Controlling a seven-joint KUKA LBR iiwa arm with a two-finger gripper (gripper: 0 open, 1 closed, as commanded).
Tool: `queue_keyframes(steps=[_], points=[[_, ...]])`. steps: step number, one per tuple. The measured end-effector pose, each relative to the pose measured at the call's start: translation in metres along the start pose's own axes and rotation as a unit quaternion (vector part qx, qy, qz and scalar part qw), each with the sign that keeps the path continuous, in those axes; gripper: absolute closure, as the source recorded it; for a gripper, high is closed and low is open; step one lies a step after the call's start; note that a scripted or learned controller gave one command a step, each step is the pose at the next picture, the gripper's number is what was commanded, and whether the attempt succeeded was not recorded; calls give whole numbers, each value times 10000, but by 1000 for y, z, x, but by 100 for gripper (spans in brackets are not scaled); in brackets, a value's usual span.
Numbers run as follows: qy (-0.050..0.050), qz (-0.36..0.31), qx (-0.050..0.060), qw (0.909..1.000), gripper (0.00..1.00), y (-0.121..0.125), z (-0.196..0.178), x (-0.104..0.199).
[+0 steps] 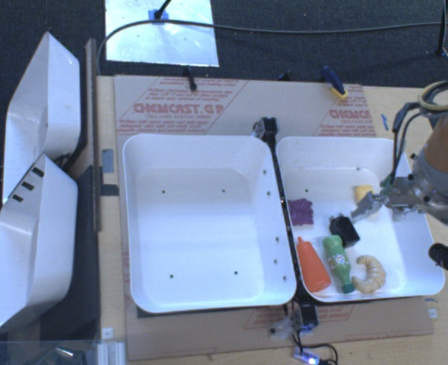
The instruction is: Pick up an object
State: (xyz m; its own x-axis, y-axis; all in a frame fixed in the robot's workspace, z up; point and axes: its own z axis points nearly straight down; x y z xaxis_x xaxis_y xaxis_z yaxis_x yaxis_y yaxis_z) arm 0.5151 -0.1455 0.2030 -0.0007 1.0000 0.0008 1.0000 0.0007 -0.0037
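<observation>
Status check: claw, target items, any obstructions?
Claw low over right bin, nothing seen in it. Black block nearest, yellow piece alongside. Path unobstructed.

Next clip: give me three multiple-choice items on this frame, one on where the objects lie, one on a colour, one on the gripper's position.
1. Which bin holds the objects?
A. The right bin
B. The left bin
C. Both bins

2. What colour is the bottle lying near the right bin's front wall?
A. Blue
B. Green
C. White

3. Where is the gripper?
A. Above the left bin
B. Outside both bins, over the cardboard
C. Over the right bin, near the yellow piece

Key: 1 A, all pieces lie in the right bin. 2 B, the green bottle lies between the orange carrot and the tan shrimp. 3 C, the gripper hangs beside the yellow piece, above the black block.
</observation>
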Motion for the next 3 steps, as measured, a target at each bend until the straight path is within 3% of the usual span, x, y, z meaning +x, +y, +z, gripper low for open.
queue_keyframes(steps=[2,3], points=[[-14,11,-51,10000,0,-1,82,-9],[-6,3,-27,10000,100,-3,74,-8]])
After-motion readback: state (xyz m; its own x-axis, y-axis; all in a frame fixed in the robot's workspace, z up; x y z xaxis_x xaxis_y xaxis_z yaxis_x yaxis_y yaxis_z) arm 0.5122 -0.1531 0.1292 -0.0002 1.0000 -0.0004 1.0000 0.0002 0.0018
